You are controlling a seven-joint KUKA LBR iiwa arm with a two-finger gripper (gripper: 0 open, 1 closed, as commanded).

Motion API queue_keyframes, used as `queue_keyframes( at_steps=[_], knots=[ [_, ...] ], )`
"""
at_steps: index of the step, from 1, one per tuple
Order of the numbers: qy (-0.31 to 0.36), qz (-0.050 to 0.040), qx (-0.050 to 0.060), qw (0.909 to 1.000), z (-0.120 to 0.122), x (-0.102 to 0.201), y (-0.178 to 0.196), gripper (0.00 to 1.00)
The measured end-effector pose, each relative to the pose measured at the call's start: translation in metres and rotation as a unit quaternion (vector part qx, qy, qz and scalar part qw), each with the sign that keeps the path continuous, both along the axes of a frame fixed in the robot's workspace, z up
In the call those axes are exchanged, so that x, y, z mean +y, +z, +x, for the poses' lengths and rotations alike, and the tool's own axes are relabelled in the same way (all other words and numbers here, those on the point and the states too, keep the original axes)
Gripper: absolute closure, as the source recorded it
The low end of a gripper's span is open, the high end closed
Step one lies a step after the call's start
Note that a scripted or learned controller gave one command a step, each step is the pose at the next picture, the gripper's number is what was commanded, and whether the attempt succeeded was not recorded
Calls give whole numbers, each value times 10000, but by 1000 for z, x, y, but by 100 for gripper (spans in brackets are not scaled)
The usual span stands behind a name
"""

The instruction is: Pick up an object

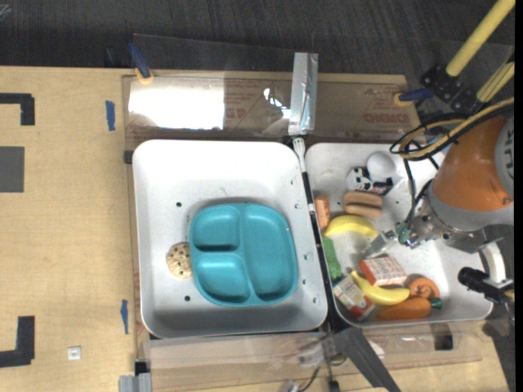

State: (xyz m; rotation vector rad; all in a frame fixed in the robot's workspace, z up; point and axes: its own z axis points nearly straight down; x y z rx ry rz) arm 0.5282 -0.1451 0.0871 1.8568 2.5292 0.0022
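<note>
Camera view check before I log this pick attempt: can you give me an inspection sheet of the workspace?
Surface: wooden bench bearing two white bins.
Job's things: right bin holds toy food: bananas, hot dog, carrot, cow figure.
Clutter: left bin holds a teal divided plate and a cookie.
Grippers: gripper low over the right bin, fingers unclear.
Cables: black cables by the arm.
Surroundings: dark carpet.
</note>
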Motion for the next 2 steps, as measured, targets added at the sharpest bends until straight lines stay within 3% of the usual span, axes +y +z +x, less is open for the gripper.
queue_keyframes(
  at_steps=[1, 2],
  knots=[
    [635, -4, 2, 9980, 82, 17, -1, 0],
    [-195, -6, -30, 9998, 92, -6, 115, 0]
  ],
)
